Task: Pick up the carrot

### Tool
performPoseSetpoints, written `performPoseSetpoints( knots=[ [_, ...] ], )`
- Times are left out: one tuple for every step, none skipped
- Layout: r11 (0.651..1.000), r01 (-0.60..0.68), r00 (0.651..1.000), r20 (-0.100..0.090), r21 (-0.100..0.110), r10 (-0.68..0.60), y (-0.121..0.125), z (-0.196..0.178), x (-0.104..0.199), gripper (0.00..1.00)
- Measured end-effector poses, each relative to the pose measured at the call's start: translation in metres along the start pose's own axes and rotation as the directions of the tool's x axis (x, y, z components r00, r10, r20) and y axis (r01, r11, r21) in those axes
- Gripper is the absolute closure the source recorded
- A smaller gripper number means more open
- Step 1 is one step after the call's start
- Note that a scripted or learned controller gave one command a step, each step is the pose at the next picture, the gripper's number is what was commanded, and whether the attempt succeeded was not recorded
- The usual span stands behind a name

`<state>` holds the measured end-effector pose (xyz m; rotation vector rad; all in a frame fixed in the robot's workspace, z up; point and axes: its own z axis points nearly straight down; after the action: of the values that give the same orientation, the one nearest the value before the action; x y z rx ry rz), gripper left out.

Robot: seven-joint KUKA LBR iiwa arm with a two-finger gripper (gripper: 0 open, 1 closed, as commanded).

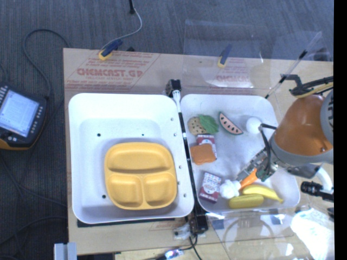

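Note:
The carrot (pixel 249 177) is a small orange piece in the right bin (pixel 282 118), near its front right. It lies just above a banana (pixel 264 192) and beside a white lump (pixel 230 188). My gripper (pixel 258 169) reaches in from the right and sits low over the carrot's upper right end, touching or almost touching it. The gripper's dark body hides that end of the carrot. The grey arm with its orange band (pixel 302 126) rises to the right of it.
The right bin also holds a watermelon slice (pixel 230 123), a white ball (pixel 253 124), a cookie with a green leaf (pixel 202 124), an orange-brown patty (pixel 203 154), a red packet (pixel 210 186) and a yellow-green piece (pixel 246 201). A yellow divided tray (pixel 141 174) lies in the left bin (pixel 87 118).

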<state>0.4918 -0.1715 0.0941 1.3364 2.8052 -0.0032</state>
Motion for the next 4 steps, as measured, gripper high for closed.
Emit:
performPoseSetpoints(
  knots=[
    [1.000, -0.011, 1.000, -0.003, -0.001, 0.011, 0.031, -0.001, 0.038, 1.00],
    [0.991, -0.130, 0.991, -0.016, 0.003, 0.130, 0.057, -0.132, 0.041, 1.00],
    [0.991, -0.131, 0.991, -0.028, 0.017, 0.132, 0.054, -0.125, 0.043, 0.00],
    [0.998, -0.070, 0.997, -0.015, 0.001, 0.070, 0.026, -0.008, 0.029, 0.00]
  ],
)
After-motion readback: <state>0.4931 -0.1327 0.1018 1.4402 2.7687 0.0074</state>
